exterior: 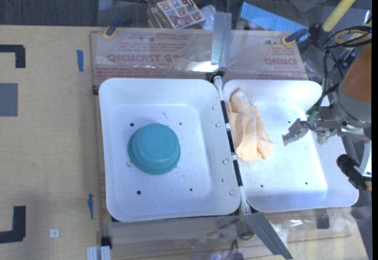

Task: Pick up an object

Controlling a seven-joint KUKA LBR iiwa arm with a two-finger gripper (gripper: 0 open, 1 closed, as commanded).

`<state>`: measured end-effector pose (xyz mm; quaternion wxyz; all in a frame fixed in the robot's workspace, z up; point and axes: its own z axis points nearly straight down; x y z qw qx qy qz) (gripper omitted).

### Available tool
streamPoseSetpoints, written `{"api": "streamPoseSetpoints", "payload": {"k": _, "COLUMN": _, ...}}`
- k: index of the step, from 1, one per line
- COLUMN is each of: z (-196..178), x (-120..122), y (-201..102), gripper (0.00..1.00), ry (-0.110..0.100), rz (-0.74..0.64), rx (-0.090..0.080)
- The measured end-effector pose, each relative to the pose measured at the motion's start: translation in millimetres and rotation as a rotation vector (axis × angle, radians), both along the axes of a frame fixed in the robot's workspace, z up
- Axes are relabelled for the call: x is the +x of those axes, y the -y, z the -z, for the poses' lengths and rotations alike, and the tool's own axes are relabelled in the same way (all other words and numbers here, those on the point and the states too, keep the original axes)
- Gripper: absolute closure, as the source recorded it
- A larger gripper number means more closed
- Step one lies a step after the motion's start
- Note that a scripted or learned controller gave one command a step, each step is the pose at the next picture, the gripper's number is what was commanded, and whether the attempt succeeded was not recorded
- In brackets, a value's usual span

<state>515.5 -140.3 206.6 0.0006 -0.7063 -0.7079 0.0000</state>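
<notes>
Approach step: gripper over right bin, just right of cloth, nothing between fingers; how far open, cannot tell. Cloth by divider; bowl well left. Next: shift left over cloth, descend, close

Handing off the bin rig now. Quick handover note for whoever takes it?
Gripper: over the right bin, toward its right side, nothing visible between its fingers.
Things: yellow cloth lies crumpled at the right bin's left edge, apart from the gripper. Teal bowl sits upside down in the left bin.
Done: nothing picked yet; both things rest in their bins.
Left: the whole pick. The cloth looks the nearer target, to the gripper's left in the view.
</notes>
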Motion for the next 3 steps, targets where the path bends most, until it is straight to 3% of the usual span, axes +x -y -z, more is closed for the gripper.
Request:
{"api": "streamPoseSetpoints", "payload": {"k": 1, "z": 112.0, "x": 68.4, "y": -30.7, "gripper": 0.00, "ry": 0.018, "rz": -0.254, "rx": -0.005}}
{"api": "streamPoseSetpoints", "payload": {"k": 2, "z": 90.9, "x": 8.8, "y": 0.1, "gripper": 0.00, "ry": 0.000, "rz": 0.021, "rx": 0.000}}
{"api": "streamPoseSetpoints", "payload": {"k": 3, "z": 112.9, "x": 16.3, "y": -35.0, "gripper": 0.00, "ry": 0.019, "rz": 0.012, "rx": -0.005}}
